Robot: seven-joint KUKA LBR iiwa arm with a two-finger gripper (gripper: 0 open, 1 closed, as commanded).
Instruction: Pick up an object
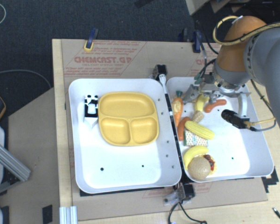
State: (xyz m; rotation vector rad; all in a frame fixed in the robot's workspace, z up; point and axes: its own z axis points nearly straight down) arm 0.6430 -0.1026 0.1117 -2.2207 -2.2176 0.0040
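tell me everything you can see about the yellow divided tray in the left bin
The yellow tray looks like smooth moulded plastic, rounded at the corners, with one long compartment across its far side and two smaller ones side by side nearer the camera. It lies flat and upright on the floor of the left bin, toward the far half. A small black and white object sits just beside its left edge.

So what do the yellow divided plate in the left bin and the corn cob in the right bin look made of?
Yellow divided plate: likely moulded plastic, matte, evenly coloured, with soft rounded compartment edges. Yellow corn cob: probably toy plastic, with uniform colour and a faint sheen; its kernel texture is too small to confirm.
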